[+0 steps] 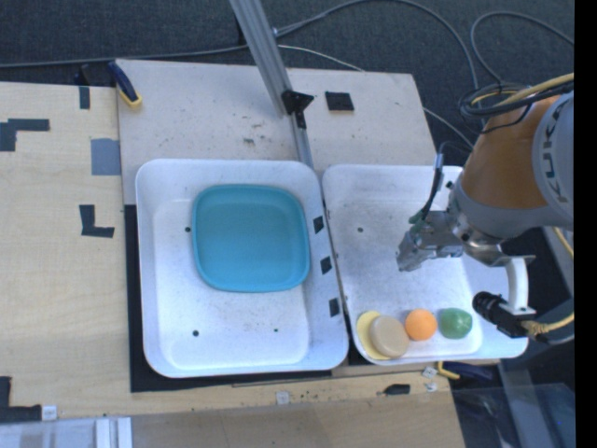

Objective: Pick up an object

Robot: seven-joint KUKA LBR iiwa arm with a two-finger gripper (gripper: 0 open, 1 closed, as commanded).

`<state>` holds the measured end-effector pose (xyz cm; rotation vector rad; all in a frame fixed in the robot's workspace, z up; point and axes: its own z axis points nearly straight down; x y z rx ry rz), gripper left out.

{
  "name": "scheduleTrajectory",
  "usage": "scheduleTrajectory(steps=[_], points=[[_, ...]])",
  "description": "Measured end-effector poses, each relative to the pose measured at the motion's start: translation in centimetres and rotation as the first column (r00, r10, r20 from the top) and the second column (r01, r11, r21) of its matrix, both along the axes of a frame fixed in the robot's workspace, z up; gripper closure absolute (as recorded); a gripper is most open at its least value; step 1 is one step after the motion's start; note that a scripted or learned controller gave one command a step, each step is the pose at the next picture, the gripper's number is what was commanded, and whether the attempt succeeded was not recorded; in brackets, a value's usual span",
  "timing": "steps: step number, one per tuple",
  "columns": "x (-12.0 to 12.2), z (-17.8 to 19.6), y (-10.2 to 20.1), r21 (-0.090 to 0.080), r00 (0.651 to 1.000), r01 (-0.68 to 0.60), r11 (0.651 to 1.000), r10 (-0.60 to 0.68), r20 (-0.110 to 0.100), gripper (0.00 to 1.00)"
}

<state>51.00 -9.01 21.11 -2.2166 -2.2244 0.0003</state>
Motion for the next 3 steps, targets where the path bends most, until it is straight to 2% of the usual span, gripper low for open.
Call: scheduleTrajectory(steps=[1,3], points=[[-0.2,0.4,4.8,0.000,1.000,0.000,1.000,0.000,0.001,1.00],[2.2,2.6,15.0,0.000,1.000,-0.001,1.000,0.001,0.001,1.00]])
